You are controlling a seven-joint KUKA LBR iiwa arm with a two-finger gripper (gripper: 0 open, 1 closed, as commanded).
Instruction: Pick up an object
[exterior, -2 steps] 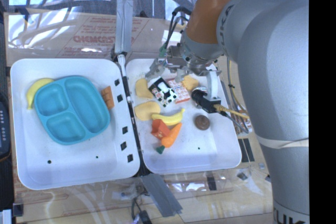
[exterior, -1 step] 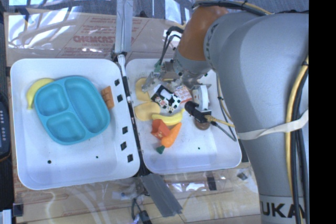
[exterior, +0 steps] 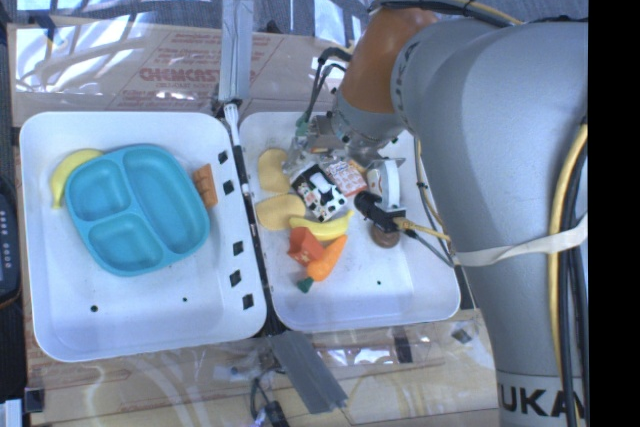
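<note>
The right bin (exterior: 420, 290) holds a heap of toy food. It includes two pale yellow pieces (exterior: 270, 167) (exterior: 277, 211), a black-and-white patterned item (exterior: 318, 195), an orange carrot (exterior: 324, 259) with a green tip and a small brown piece (exterior: 385, 236). My gripper (exterior: 312, 143) hangs below the orange wrist band (exterior: 380, 65), low over the back of the heap. It is just above the black-and-white item and beside the upper yellow piece. The wrist body hides its fingertips, and I see nothing clearly held.
The left bin (exterior: 60, 315) carries a blue divided plate (exterior: 135, 207) with a yellow banana (exterior: 66, 171) tucked under its left side and a small orange block (exterior: 205, 185) at its right. The grey arm (exterior: 500, 145) covers the right bin's right side.
</note>
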